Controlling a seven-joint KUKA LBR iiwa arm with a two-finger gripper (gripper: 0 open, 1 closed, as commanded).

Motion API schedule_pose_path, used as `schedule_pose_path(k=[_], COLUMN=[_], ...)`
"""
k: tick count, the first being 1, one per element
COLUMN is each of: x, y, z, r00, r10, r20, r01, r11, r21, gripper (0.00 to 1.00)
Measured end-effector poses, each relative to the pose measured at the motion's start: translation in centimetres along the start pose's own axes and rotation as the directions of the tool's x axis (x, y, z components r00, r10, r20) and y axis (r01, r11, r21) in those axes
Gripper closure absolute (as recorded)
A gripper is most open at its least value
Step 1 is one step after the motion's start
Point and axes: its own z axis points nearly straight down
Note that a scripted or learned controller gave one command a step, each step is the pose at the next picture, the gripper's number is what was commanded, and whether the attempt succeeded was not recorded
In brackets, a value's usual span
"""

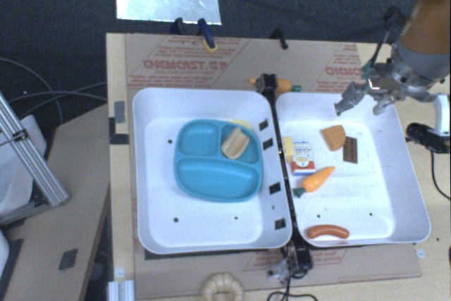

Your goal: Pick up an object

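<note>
My gripper [364, 104] hangs over the far edge of the right bin [402, 180], its two fingers spread apart and open with nothing between them. Below it in the bin lie an orange-brown block [334, 137] and a dark brown bar [350, 149], both a little nearer the camera than the fingertips. Further forward are a small red-and-white carton [303, 156], a toy carrot [317, 179] and a sausage [328, 231] near the front rim. A small yellow piece [287, 146] sits against the divider.
The left bin [158, 222] holds a blue divided plate [218, 160] with a tan bread piece [235, 143] in its upper right compartment. Black clips [268, 84] join the bins along the middle. A tan ring [225, 287] lies at the bench's front edge.
</note>
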Motion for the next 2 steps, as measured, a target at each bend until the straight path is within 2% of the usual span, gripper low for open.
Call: schedule_pose_path(k=[1, 2], x=[0.0, 1.0], y=[0.2, -0.1], z=[-0.6, 4.9], r00=[1.0, 1.0], r10=[-0.002, -0.002], r20=[0.001, 0.001], r01=[0.002, 0.002], r11=[1.0, 1.0], r21=[-0.011, -0.006], gripper=[0.0, 0.0])
